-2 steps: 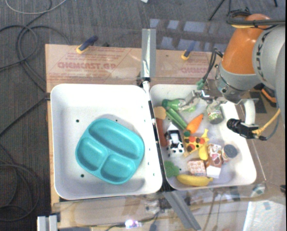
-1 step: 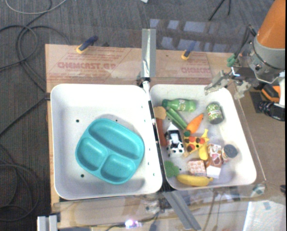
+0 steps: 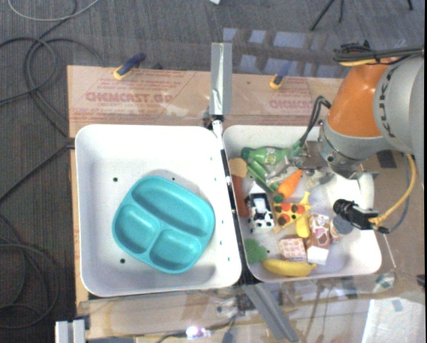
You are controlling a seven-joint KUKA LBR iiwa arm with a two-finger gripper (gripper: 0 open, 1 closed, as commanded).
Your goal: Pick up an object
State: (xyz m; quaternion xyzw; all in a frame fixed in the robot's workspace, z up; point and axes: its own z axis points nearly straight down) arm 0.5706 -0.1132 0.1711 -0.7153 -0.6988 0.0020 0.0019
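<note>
Over the right bin, the arm reaches in from the right, its orange band above the wrist. The gripper sits low at the bin's far side, right above the toy pile. Whether it is open or closed, I cannot tell; its tip is lost among the wrist hardware and the toys beneath it. Nothing can be seen held in it.

Just left of the gripper lies a green bottle, and a carrot lies tilted directly below it, close enough that contact cannot be ruled in or out. Nearer, a black-and-white cow stands by the bin's left wall. A banana lies along the near edge, with a small pink box just beyond it.

The left bin holds a teal divided plate, lying flat near the middle. Behind both bins lies a brown board.
</note>
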